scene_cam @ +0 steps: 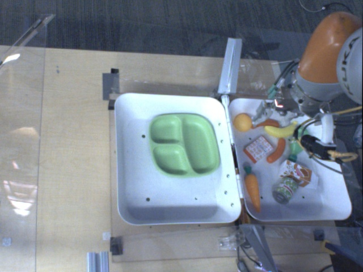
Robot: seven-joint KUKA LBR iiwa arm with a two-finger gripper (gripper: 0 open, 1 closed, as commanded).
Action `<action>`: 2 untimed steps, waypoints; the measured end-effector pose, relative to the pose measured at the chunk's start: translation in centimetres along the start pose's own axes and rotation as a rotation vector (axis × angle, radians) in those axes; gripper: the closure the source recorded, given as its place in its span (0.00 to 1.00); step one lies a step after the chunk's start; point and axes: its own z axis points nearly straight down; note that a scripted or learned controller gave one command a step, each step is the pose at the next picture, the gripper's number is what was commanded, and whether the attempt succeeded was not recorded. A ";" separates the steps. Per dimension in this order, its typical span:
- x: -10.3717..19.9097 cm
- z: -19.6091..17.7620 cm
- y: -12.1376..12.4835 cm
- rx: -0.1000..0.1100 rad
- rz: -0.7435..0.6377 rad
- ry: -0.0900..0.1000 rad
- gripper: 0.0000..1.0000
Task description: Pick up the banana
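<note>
Banana (279,131) first: you see it lying in the right bin (334,208), near its far side. From the left, your green tray (184,143) sits in the left bin (133,197); an orange (243,122) and carrot (252,191) come next; the claw (279,102) hangs just above the banana, and you cannot tell its grip.

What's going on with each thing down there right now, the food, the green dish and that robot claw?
banana: lying in the right bin, near its far edge
orange: resting in the right bin's far left corner
carrot: lying flat beside the right bin's left wall
can: tipped on its side
green tray: sitting upright in the left bin
gripper: above the right bin's far edge
</note>
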 end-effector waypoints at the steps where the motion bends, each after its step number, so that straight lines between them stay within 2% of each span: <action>1: -1.1 8.4 5.4 -0.001 -0.125 -0.001 0.00; 2: -4.5 5.8 -2.1 -0.003 -0.136 -0.001 0.00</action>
